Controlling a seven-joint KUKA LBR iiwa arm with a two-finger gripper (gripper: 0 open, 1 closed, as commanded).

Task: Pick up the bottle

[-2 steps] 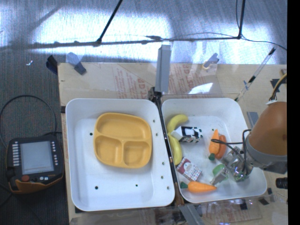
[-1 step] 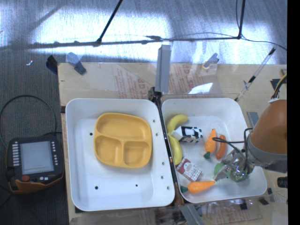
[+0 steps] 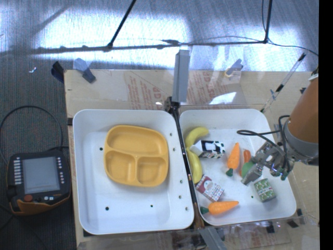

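Currently: approach step, gripper (image 3: 253, 174) low in right bin (image 3: 278, 204), its state untellable; next, locate and close on bottle.

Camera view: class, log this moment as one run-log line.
arm: over right white bin | gripper: beside upright orange carrots | yellow divided plate: left white bin | bottle: not identified

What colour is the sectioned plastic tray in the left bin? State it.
Yellow sectioned tray, clearest in the camera view.

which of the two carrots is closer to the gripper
The upright carrot just left of the gripper; the other carrot lies flat near the bin's front edge.
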